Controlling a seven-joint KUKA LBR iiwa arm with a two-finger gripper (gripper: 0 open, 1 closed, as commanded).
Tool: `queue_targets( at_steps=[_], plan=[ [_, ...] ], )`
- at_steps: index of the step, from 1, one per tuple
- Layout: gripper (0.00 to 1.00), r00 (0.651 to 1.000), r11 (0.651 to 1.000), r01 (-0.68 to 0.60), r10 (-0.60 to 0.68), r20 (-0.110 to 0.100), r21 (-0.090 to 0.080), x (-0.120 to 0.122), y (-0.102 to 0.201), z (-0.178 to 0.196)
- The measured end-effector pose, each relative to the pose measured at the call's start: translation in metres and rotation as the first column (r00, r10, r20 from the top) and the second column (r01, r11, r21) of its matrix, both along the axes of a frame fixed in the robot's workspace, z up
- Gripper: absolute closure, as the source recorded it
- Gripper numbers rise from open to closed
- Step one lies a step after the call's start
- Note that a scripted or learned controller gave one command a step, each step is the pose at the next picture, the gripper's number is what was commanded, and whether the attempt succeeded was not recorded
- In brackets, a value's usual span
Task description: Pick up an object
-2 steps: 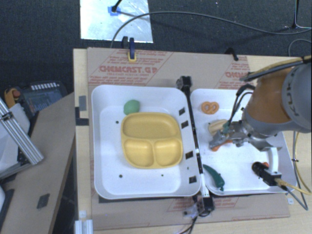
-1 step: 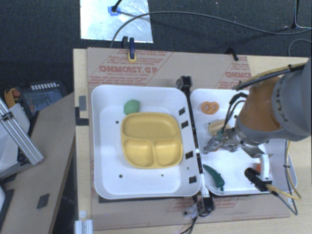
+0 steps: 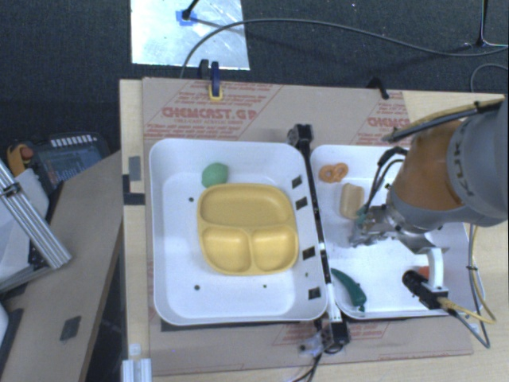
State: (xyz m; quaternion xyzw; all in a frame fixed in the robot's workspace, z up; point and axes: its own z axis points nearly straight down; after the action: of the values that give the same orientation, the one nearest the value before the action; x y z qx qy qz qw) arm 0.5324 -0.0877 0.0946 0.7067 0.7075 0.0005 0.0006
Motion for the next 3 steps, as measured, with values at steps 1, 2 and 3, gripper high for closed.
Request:
queue_targets(
  at_steps=[1, 2, 3],
  plan=[
    [1.00, 1.000, 1.000, -0.002, 0.002, 0.006, -0.001, 0.005, -0.002, 0.064],
    [1.00, 1.000, 1.000, -0.002, 0.002, 0.006, -0.001, -0.002, -0.007, 0.116],
    [1.00, 1.000, 1.000, -0.004, 0.004, 0.006, -0.001, 0.006, -0.002, 0.177]
  ],
)
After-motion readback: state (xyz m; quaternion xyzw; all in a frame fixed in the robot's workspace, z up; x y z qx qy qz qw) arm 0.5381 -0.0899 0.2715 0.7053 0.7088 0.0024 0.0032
